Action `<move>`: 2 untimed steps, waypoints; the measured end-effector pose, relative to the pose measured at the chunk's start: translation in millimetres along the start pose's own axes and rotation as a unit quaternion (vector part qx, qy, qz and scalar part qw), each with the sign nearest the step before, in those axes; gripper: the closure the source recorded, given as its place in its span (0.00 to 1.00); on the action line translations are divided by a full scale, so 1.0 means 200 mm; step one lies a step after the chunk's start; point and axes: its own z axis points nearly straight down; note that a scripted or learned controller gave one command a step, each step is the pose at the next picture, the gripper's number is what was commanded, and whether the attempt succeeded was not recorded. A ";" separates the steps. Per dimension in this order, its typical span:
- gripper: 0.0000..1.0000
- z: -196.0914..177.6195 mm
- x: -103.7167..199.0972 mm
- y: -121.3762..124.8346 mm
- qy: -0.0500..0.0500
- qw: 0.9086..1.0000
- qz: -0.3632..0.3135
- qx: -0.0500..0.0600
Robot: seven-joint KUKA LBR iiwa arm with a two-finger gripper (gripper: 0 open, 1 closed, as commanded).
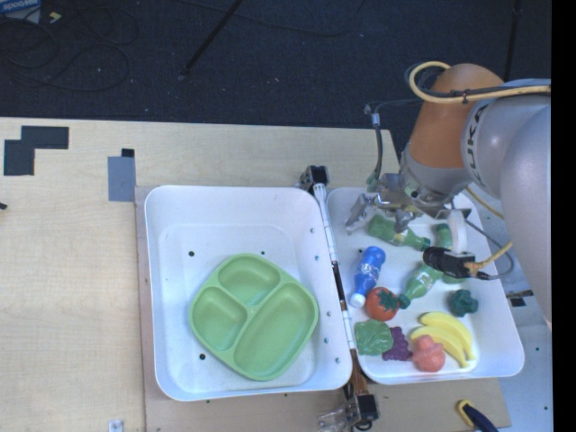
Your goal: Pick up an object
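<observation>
Spread apart at the upper left of the right bin (509,360): grey metal fingers (358,215) of the gripper (382,209), low over a green plastic toy (392,232). Hard to name that toy, half hidden under the wrist; long axis roughly left to right, tilting down toward the right. Just below it, a blue toy bottle (370,271), smooth and glossy, lying aslant with its white cap toward the lower left. Touching that cap end, a round red tomato (382,304). To the right, a green bottle (419,282) lying aslant, partly covered by a black cable fitting (447,260). Further out, a dark knobbly broccoli (463,302), curved yellow bananas (449,334), purple grapes (397,346) and a crinkled green lettuce (372,336). Across the centre rims, in the left bin (149,241) on the pale worktop (63,286), a green three-part plate (255,317). Cut off at the right of the frame: the grey arm (517,151).
</observation>
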 end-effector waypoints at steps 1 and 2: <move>0.00 0.30 -0.23 0.00 0.000 1.000 0.000 -0.001; 0.00 0.30 0.00 0.01 0.000 1.000 -0.001 -0.001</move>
